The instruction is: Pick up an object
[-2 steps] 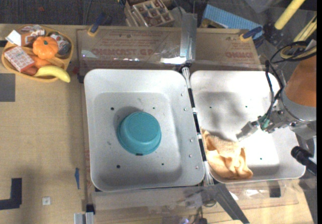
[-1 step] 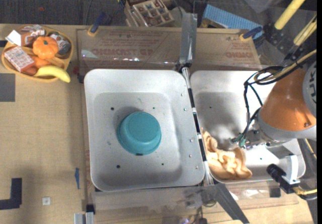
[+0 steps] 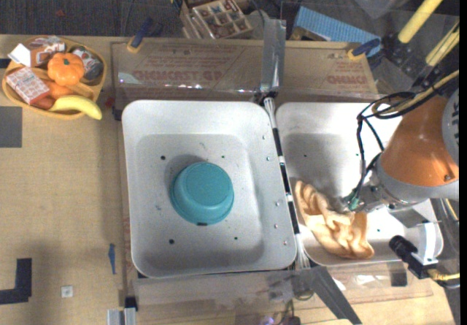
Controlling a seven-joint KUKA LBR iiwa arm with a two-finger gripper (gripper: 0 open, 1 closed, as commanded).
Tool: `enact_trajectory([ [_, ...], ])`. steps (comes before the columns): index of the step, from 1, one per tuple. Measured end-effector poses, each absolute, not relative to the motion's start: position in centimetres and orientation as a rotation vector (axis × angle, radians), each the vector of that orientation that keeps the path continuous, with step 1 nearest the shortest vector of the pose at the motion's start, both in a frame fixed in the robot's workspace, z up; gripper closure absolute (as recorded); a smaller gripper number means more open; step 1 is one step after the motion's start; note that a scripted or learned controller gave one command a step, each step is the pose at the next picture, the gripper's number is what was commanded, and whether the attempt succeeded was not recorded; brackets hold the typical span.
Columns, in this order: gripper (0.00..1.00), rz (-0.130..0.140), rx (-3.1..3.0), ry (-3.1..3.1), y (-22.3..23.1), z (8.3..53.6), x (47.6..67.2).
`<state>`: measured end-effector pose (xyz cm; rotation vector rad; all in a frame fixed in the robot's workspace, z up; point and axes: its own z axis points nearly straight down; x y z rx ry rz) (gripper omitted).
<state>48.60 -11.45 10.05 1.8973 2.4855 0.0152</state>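
Camera view: the cloth [image 3: 334, 225] lies crumpled in the right bin [image 3: 314, 126], near its front edge. The gripper [image 3: 349, 204] sits right on its upper folds; whether the fingers pinch it, I can't tell.

Gripper [image 3: 349, 204] fingertips buried against the tan cloth [image 3: 332, 225], their spread unreadable. Arm [image 3: 419, 155] cut off at the frame's right edge, hiding part of the right bin [image 3: 314, 134]. Labels on the fruit-basket [image 3: 51, 108] boxes too small to read.

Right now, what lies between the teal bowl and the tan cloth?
In the camera view, bare white bin floor, then the two bins' adjoining rims, separate the bowl from the cloth.
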Motion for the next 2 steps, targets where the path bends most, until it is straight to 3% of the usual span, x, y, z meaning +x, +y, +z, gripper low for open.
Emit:
enact_trajectory([
  [1, 0.00, 0.014, 1.898, 2.485, -11.5, 10.1, 48.6],
  [2, 0.00, 0.010, 1.956, 2.444, -11.6, 9.0, 48.3],
])
